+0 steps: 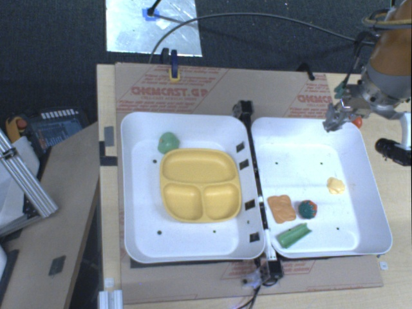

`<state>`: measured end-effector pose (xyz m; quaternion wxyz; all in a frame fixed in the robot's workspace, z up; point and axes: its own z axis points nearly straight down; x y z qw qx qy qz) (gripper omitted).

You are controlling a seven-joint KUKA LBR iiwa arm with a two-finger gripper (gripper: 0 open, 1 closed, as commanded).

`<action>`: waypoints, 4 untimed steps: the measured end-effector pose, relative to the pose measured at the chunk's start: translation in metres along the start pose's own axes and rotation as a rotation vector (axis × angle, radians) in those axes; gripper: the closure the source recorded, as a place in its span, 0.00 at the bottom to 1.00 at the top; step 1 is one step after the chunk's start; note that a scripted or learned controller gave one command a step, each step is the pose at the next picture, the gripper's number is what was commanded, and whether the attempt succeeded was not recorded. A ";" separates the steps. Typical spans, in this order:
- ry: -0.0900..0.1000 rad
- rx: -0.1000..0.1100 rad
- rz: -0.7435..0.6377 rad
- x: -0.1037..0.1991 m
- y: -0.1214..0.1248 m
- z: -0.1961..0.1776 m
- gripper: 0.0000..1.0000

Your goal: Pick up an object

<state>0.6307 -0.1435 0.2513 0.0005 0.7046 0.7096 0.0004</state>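
Observation:
The right bin [322, 148] holds a small yellow piece [335, 185], an orange piece [281, 208], a red and teal ball [307, 208] and a green stick [293, 235]. In the left bin [138, 140] a yellow divided tray [198, 184] lies beside a pale green lump [168, 141]. My gripper [336, 119] hangs over the far right corner of the right bin, well away from every object, with nothing seen in it.
A black divider clamp [244, 111] sits between the bins at the back. Cables run across the dark floor behind the bench. A metal rail [22, 179] and a grey device [55, 129] stand at the left.

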 end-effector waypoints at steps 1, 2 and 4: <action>0.000 0.000 0.000 0.057 0.007 0.000 1.00; 0.002 0.000 -0.003 0.113 -0.001 -0.004 1.00; 0.002 -0.001 -0.002 0.227 0.003 0.016 1.00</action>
